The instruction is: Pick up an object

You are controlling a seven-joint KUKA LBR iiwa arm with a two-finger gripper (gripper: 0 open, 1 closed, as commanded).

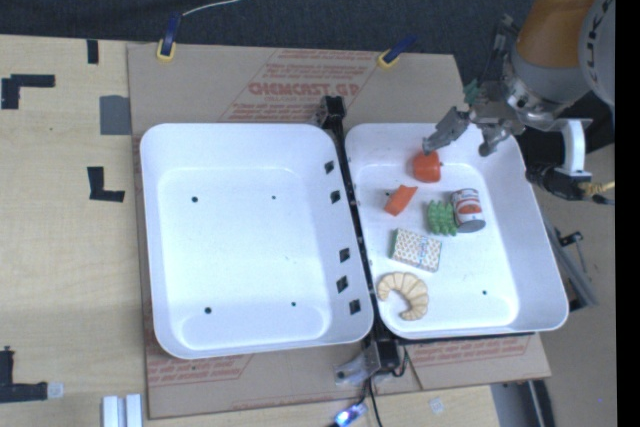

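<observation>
Nearest the camera, a croissant (403,294) lies close to the right bin's (530,245) front rim. Behind it sit a patterned square packet (417,249), a green toy (439,216) touching a small can (467,210), and an orange wedge (400,200). The bin's right half is bare. Farther back, the claw (462,137) hangs spread and holding nothing above a red-orange block (427,166). The cardboard (290,85) beyond reads "CHEMGEAR".
</observation>
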